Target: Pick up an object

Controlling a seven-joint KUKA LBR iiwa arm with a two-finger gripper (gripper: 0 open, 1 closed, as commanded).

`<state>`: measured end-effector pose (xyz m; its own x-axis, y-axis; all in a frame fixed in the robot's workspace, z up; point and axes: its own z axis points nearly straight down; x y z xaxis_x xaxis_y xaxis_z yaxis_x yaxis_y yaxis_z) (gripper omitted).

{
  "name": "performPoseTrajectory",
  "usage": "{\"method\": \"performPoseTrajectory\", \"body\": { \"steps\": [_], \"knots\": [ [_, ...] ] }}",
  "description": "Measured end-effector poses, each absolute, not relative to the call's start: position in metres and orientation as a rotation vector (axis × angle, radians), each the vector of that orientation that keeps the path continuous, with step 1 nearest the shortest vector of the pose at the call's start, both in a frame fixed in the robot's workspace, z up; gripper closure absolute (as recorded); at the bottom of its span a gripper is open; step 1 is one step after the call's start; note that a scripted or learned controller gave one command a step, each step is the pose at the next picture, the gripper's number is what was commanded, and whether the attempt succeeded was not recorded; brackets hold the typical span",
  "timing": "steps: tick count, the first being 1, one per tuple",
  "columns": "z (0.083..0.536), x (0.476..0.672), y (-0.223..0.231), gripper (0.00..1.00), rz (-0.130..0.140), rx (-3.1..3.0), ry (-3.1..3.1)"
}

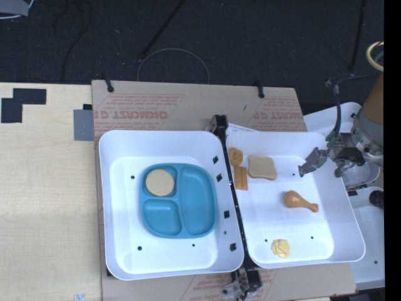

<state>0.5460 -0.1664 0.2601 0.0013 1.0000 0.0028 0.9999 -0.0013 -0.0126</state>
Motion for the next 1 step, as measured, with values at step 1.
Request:
{"method": "performPoseTrajectory", "body": {
  "steps": [1],
  "knots": [
    [0.2651,0.5479,-0.1666,0.00,0.002,-2.219,-2.219]
  ]
}}
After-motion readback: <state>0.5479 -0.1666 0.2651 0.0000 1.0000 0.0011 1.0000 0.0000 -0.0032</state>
